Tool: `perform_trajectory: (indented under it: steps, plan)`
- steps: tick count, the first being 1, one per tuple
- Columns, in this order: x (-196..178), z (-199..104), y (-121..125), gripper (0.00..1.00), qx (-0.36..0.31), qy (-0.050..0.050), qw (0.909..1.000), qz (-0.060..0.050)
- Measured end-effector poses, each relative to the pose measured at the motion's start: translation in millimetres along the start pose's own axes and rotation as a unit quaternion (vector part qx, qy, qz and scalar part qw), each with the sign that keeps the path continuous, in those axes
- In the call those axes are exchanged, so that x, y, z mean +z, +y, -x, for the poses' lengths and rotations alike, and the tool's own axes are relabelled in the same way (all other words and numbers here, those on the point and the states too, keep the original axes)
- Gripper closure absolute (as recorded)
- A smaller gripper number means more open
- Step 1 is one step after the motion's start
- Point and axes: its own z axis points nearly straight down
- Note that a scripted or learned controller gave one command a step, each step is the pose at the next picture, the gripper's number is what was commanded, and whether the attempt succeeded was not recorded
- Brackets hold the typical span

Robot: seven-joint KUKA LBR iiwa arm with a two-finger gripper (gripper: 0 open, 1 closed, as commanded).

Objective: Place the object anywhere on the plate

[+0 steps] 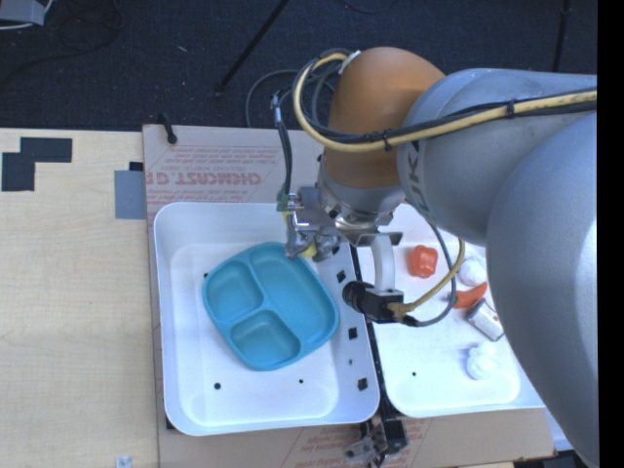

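A blue plate (268,305) with three compartments lies tilted in the left white bin (185,378). My gripper (304,240) hangs over the plate's far right rim, under the orange band of the arm. A small yellow-green bit (316,253) shows right at the gripper's tip, just above the plate's edge; what it is and whether it is held is too hidden to tell.
In the right bin (439,398) lie a red-orange object (421,260), a white ball (472,272), an orange piece (470,296), a silvery item (486,324) and a white lump (480,363). The big grey arm covers that bin's right part.
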Motion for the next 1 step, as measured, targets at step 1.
perform_trajectory:
  steps: [1]
  plan:
    - [-0.1, -50.9, -11.6, 1.00, 0.000, 0.000, 1.0000, 0.000]
